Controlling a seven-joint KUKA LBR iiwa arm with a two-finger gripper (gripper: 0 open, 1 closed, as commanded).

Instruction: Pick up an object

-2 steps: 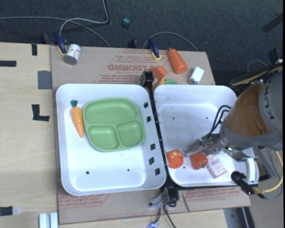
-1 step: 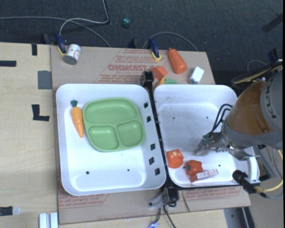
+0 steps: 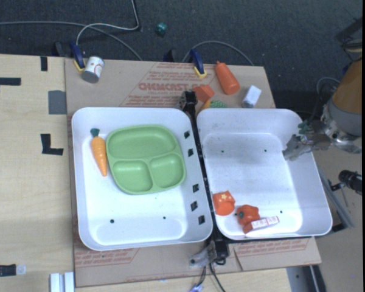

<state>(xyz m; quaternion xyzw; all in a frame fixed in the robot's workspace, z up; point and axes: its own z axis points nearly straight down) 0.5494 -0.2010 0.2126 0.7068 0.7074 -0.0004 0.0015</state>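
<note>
1. The gripper (image 3: 294, 148) hangs at the right rim of the right bin (image 3: 249, 163), low over its wall; whether the jaws are spread or pressed together I cannot tell at this size.
2. Nearest things to pick: a small orange toy (image 3: 223, 202) and a red toy (image 3: 248, 214) with a labelled red piece (image 3: 263, 223) touching it, all near the front edge of the right bin.
3. They look like light, stiff plastic, likely smooth, so a squeeze across the narrow middle seems safest.
4. The orange toy stands apart from the others, with bare floor behind it, giving room to descend.
5. The red pair sits close to the front wall, which may crowd one finger.
6. The left bin (image 3: 85, 181) holds a green plate (image 3: 147, 159) and a carrot (image 3: 99, 154) beside it.
</note>
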